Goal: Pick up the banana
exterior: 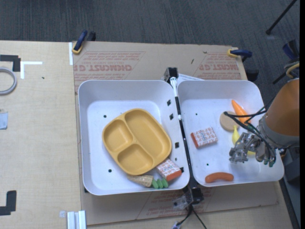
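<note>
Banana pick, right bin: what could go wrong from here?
1. The pincer sits over the banana, which lies packed against the tan disc and carrot; it may catch those instead.
2. Little banana shows, so a slip is likely.
3. Dangling cables cross the carrot and could drag it.

Only readable text is on the cardboard sheet [157,63] under the bins: red print, upside down and mirrored from this camera. Left block above the left bin [88,137] looks like "CHEMCAST GP", probably, letters are small. A matching red block sits above the right bin [257,92], cut off and too blurred to read. Small box [204,137] in right bin has a red/white pattern, and the box [169,170] by the yellow plate [137,142] has print too, neither legible.
</note>
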`<act>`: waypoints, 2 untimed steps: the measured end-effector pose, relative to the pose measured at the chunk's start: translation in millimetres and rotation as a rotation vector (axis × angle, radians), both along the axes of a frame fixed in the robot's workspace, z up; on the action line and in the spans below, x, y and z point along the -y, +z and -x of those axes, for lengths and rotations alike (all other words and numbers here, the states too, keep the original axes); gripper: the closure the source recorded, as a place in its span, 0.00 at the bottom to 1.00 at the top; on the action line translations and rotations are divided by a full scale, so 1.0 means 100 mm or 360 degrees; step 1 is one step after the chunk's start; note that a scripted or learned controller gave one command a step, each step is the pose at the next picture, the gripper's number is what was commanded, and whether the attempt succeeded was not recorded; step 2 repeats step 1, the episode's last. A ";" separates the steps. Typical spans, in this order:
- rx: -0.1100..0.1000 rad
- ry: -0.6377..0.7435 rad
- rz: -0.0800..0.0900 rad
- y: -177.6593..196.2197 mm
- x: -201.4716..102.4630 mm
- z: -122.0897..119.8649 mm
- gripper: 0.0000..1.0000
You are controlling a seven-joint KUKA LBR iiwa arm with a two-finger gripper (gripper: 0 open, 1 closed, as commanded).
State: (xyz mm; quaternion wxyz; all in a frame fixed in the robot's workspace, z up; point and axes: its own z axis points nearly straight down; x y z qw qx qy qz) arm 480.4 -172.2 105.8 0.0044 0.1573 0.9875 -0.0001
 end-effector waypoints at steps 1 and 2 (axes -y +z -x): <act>-0.0007 -0.0283 -0.0003 0.23 -0.32 -0.67 1.00; -0.0007 -0.0283 -0.0003 0.23 -0.32 -0.67 1.00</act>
